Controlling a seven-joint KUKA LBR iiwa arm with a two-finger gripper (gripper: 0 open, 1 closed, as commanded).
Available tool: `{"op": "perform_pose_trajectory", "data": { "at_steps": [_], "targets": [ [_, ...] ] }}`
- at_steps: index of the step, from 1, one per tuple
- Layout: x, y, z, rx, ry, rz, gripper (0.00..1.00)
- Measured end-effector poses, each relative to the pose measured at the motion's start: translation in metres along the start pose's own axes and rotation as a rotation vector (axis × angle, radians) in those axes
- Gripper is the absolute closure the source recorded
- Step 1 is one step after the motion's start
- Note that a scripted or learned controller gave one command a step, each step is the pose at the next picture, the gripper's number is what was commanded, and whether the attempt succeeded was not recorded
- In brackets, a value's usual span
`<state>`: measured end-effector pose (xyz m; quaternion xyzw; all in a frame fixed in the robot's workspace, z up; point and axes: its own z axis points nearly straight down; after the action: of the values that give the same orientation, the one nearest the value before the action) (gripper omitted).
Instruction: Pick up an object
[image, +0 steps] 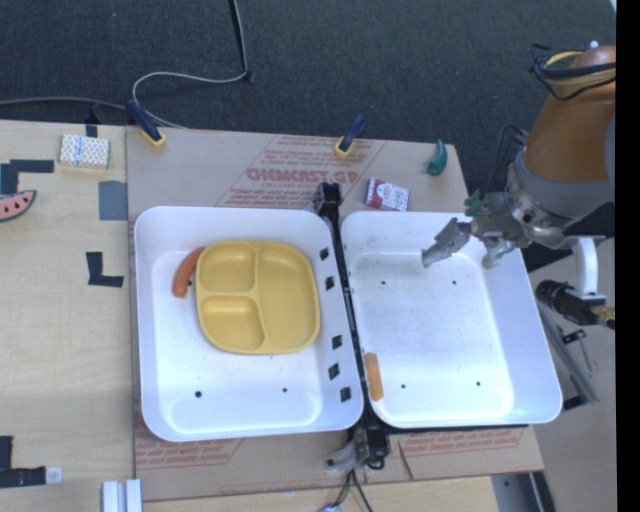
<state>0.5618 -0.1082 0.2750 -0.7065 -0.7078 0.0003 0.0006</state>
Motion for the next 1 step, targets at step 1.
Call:
{"op": "perform_pose_trajectory", "data": {
  "at_steps": [1],
  "targets": [
    [-0.0045, 0.0809, 0.1568, 0.006, 0.001, 0.001, 0.0]
  ]
}}
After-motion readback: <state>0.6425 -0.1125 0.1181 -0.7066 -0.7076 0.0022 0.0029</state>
